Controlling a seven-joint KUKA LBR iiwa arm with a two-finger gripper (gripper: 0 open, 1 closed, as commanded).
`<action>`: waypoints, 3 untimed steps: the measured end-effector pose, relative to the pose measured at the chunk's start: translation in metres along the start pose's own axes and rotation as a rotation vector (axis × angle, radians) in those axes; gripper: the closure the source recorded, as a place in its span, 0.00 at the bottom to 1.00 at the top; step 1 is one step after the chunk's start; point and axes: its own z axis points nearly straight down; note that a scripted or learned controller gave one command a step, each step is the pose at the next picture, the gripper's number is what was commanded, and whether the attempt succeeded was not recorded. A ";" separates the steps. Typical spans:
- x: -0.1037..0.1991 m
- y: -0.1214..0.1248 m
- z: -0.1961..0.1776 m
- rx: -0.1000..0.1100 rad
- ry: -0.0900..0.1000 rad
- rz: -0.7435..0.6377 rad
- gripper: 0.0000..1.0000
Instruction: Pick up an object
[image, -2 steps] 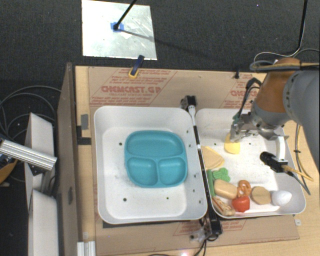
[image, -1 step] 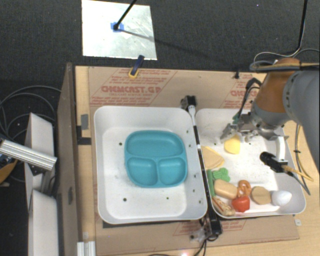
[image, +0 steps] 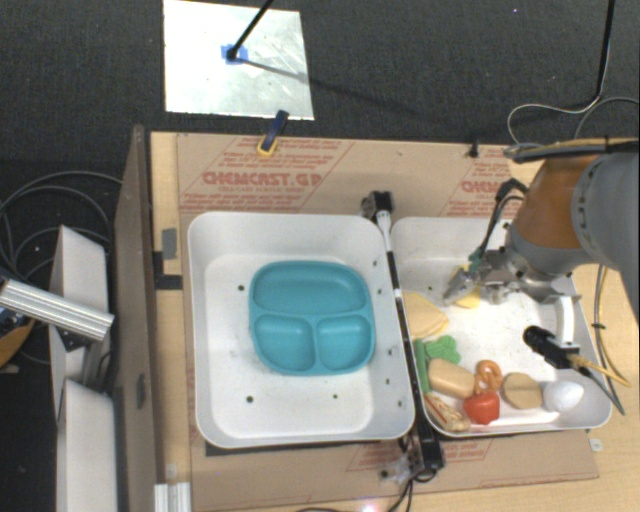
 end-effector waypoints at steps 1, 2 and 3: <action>0.000 0.003 -0.012 -0.007 0.000 -0.002 1.00; 0.000 0.003 -0.012 -0.007 0.000 -0.002 0.00; -0.034 0.003 -0.001 -0.006 -0.002 0.001 0.00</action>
